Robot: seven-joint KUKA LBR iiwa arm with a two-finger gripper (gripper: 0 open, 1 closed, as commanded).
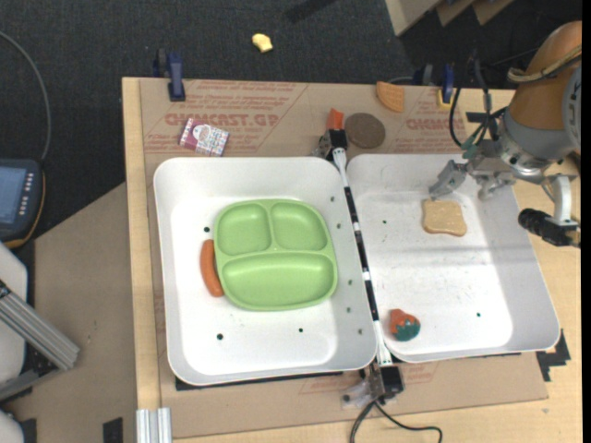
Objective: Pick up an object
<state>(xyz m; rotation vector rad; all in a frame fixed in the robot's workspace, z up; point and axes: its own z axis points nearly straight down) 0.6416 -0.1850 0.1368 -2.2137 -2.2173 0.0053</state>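
Presently, step: approach; nothing is lifted yet.
Claw (471, 178): seen spread open, nothing held between its fingers.
Toast slice (444, 217): lying in the right bin (517, 340), just below the claw.
Next move: claw to be lowered around the slice, then closed.

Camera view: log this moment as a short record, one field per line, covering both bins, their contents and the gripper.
left bin: holds a green divided plate with an orange sausage-shaped piece against its left side
right bin: holds a toast slice near the top and a small red and teal object at the lower left corner
gripper: open, just above the toast slice, holding nothing
bench behind bins: brown disc, small printed packet
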